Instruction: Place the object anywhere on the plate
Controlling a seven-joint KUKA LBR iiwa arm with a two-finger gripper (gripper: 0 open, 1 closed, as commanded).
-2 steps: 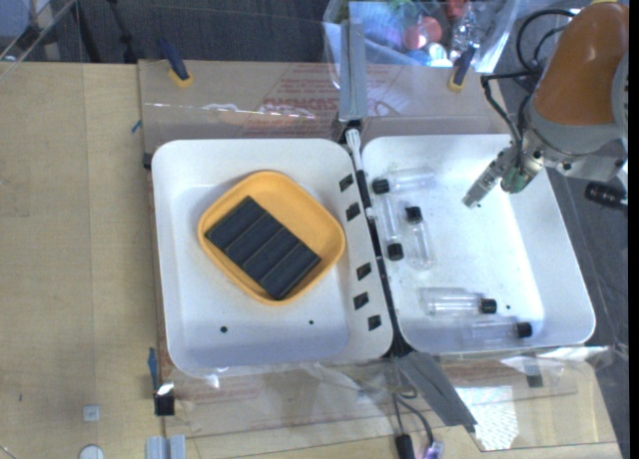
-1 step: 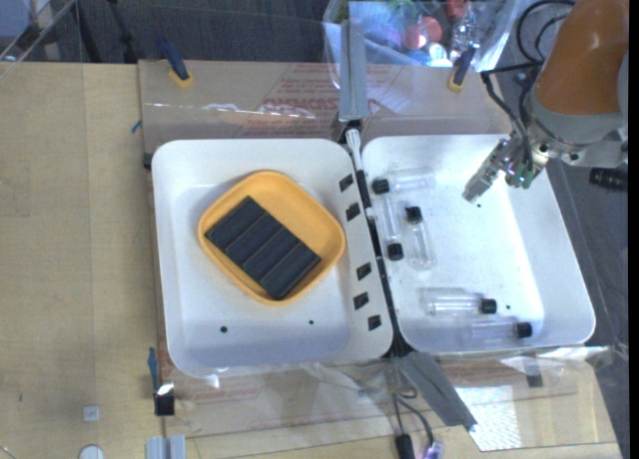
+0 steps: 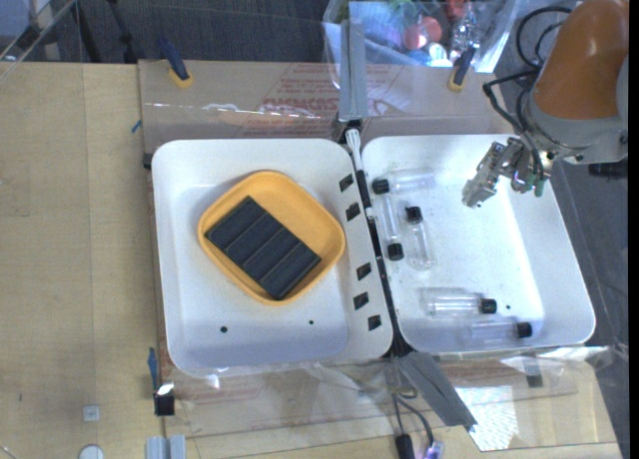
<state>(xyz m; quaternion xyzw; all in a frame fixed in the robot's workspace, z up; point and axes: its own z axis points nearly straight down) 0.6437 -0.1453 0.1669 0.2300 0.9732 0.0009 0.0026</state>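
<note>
A yellow plate lies in the left bin, and a dark ridged rectangular pad rests on it. Several clear plastic vials with black caps lie in the right bin: one near the divider, one upright-looking at the middle, and two near the front. My gripper hangs over the upper right part of the right bin, above the bin floor and to the right of the vials. Nothing shows between its fingers.
The two white bins sit side by side with a black-marked divider between them. A clear box of colourful items stands behind the bins. The arm's orange band is at the right.
</note>
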